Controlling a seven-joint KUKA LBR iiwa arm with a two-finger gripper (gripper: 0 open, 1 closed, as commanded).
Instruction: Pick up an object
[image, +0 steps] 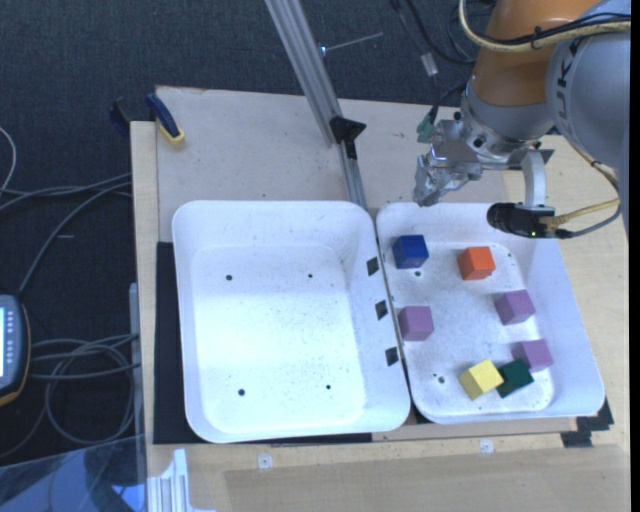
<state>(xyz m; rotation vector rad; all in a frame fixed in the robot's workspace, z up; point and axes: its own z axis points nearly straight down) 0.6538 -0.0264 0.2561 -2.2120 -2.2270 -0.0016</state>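
Blocks are what the hand has to choose from, and all seven lie loose in the right bin (560, 330): a blue block (409, 250) nearest the far left corner, an orange block (476, 262) beside it, a purple block (415, 322) by the middle divider, two more purple ones at the right side (513, 306) and (536, 353), and a yellow block (481, 378) touching a dark green block (516, 377) near the front edge. The hand (436, 186) hangs over the far rim of that bin, above and just behind the blue block; nothing sits between its tips, and I cannot tell how far apart they stand. So, by my reading, no pick is made yet: the descent, the grip and the lift all remain.

The left bin (200, 300) is a shallow white tray speckled with dark flecks. Both bins rest on a pale wooden bench (250, 140), with a blue-and-yellow clamp (166, 118) at its far left corner and a slanting metal rail (315, 75) crossing above. Dark carpet (70, 60) with loose cables surrounds the bench.
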